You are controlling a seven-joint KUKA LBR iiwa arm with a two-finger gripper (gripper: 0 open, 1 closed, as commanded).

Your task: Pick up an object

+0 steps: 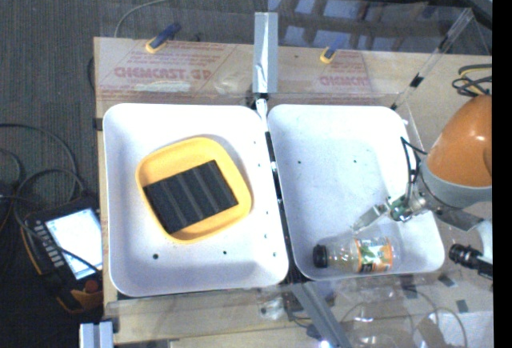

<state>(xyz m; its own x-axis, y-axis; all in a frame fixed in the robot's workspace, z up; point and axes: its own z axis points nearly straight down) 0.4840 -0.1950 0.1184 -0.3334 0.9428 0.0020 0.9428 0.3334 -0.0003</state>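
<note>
A small clear bottle [358, 254] with a black cap and an orange and green label lies on its side along the front wall of the right bin [336, 154], cap pointing left. My gripper [382, 214] hangs low over the right bin's near right part, just above the bottle and apart from it. Nothing is seen in its grasp. In the left bin [120, 258] a yellow dish [152, 166] rests with a black ridged block [190, 196] inside it.
The arm's orange band [468, 146] and grey wrist reach in over the right bin's right wall. A metal divider post [264, 54] stands behind the seam between the bins. A clear panel lies along the back of the bench.
</note>
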